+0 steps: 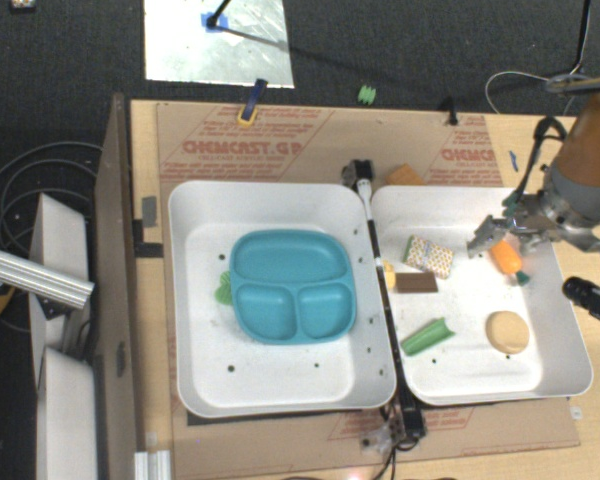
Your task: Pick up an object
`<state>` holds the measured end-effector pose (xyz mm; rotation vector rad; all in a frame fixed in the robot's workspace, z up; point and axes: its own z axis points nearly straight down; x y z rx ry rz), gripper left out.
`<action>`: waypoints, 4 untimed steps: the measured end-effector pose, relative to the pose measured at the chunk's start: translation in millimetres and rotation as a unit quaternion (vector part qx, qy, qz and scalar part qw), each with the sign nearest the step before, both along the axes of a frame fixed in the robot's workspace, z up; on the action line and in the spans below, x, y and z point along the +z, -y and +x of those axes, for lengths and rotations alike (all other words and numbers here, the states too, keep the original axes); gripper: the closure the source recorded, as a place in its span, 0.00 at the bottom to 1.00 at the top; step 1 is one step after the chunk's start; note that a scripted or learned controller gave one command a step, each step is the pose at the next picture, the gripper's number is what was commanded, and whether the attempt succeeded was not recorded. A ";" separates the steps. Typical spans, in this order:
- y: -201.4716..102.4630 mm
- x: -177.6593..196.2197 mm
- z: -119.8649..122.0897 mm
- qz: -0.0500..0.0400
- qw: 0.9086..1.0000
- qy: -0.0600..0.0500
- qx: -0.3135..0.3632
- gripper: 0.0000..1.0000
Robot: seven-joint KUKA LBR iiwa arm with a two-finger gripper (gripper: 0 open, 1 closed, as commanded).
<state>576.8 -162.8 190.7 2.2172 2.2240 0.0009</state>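
My gripper hangs over the upper right part of the right bin, at the end of the grey arm that comes in from the right. An orange carrot-like toy with a teal tip lies right beneath it, touching or nearly touching. Whether the gripper has hold of the toy I cannot tell. Also in the right bin are a patterned packet, a brown bar, a green stick and a tan round bun.
The left bin bears a blue divided plate, with a small green piece poking out at its left edge. A small yellow bit sits by the divider. An orange item lies outside, behind the bins.
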 end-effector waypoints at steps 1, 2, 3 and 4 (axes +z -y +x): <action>40.8 -92.8 29.3 -0.002 1.000 0.003 0.000 0.00; 44.1 -107.2 -3.9 0.000 1.000 -0.002 -0.002 0.00; 5.5 -106.9 -49.9 0.001 1.000 -0.002 -0.001 0.00; -80.8 -106.7 -86.9 0.002 1.000 -0.002 0.002 0.00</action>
